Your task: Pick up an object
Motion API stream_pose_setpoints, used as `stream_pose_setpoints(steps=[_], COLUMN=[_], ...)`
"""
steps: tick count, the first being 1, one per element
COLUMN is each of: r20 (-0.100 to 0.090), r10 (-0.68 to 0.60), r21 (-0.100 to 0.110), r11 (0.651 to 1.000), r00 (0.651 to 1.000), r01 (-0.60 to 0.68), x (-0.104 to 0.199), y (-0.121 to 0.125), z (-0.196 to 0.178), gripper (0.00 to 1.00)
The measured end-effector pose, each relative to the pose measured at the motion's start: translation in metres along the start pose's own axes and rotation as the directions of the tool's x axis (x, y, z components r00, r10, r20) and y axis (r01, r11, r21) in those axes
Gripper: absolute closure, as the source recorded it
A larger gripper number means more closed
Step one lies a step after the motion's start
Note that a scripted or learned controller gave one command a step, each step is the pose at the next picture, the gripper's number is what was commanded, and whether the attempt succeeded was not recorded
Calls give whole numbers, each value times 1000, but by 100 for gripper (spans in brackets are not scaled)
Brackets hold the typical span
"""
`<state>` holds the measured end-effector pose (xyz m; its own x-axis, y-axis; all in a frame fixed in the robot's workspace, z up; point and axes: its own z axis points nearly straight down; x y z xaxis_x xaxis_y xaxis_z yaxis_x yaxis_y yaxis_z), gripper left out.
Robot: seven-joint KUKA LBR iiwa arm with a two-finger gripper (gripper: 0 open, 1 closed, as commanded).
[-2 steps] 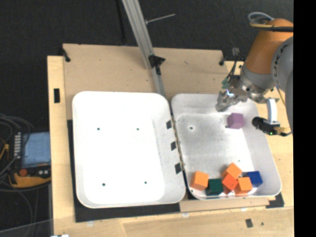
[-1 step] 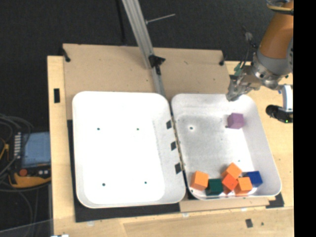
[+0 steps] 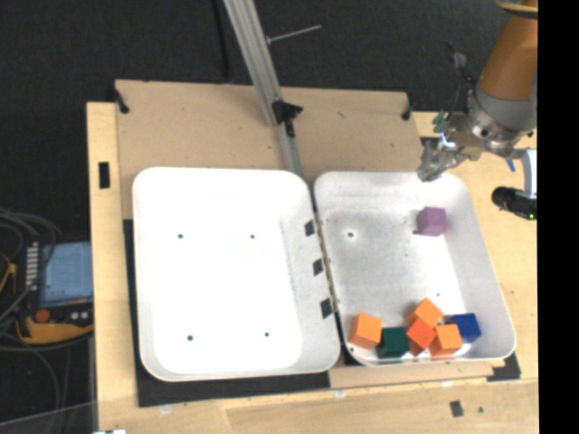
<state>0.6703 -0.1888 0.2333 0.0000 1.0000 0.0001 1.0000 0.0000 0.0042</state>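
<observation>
The end effector [image 3: 438, 165], its grip state impossible to tell, hovers over the right bin's [image 3: 485, 260] far rim near the purple cube [image 3: 432, 221], so descending there risks striking the wall.

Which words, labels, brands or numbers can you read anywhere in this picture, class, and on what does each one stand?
None can be read: no print shows on the bins, the blocks or the arm.
The blue device at the left is too blurred to show any text.
</observation>
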Motion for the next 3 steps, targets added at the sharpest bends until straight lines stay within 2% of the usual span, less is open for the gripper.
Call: stream_pose_setpoints(steps=[3], r20=[-1], r10=[-6], r21=[5], r11=[1000], r00=[1000], r01=[6], x=[160], y=[-3], z=[15], gripper=[100])
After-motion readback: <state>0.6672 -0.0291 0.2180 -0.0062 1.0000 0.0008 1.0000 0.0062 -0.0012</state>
